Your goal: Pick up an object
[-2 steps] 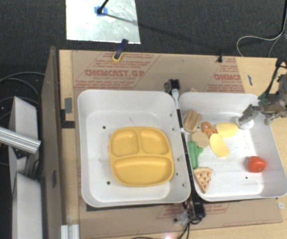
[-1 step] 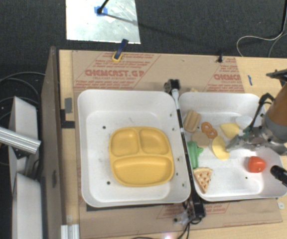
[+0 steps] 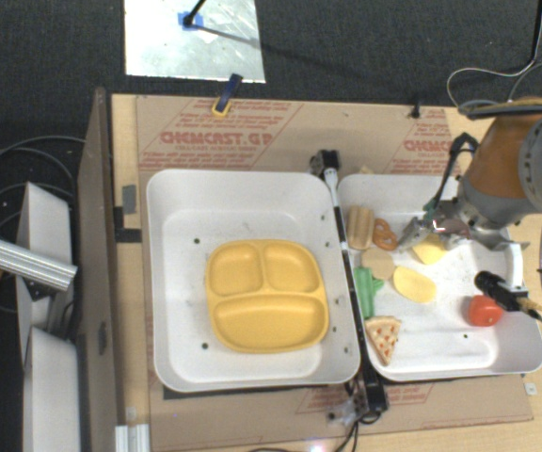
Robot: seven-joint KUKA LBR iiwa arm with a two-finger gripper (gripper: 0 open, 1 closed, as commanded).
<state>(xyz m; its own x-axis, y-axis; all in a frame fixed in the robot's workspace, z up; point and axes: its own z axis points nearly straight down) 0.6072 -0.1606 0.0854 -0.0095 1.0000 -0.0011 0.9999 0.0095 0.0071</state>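
Yellow toy food [image 3: 428,251] is seen in the right bin [image 3: 520,351], under the hand [image 3: 438,227]. Whether the hand is wide cannot be told. It could be knocked away.

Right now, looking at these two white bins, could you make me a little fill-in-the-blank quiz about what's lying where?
1. The yellow divided plate lies in the ____ bin of the picture.
2. The pizza slice lies in the right bin, near its ____ edge.
3. The tomato is coloured ____.
4. The plate has ____ compartments.

Missing words: left; front; red; three
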